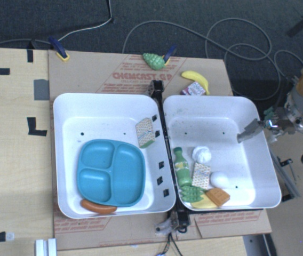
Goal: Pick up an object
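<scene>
Two white bins are seen side by side. In the left bin point(66, 143) a blue divided plate point(110, 173) lies near the front edge, with one sausage point(98, 207) at the front rim and one patterned sponge point(145, 131) by the right wall. In the right bin point(247, 159), one green bottle point(181, 167), one white ball point(201, 154), one egg point(219, 181) and one cracker point(201, 175) are gathered toward the front left corner. "CHEMCAST" can be read on the cardboard point(135, 76). The gripper point(247, 132) sits over the right bin's right edge.

The arm reaches in from the right, its wrist low and level, the gripper point(247, 132) pointing leftward, one grey finger jutting out
</scene>
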You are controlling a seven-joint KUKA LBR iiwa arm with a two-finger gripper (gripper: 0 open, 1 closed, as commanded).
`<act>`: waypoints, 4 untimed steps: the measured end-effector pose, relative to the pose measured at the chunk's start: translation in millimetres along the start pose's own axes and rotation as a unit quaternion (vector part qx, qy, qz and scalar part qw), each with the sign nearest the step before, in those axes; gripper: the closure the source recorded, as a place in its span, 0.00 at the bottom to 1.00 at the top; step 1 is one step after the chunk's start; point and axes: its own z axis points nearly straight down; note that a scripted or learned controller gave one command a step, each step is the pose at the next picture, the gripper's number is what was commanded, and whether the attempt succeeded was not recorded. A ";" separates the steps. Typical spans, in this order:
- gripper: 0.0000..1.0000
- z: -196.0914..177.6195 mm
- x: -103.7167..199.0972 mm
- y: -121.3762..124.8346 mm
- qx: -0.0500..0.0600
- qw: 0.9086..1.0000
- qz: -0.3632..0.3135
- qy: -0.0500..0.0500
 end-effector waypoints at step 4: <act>0.00 160.6 101.3 144.4 -0.001 1.000 0.000 -0.001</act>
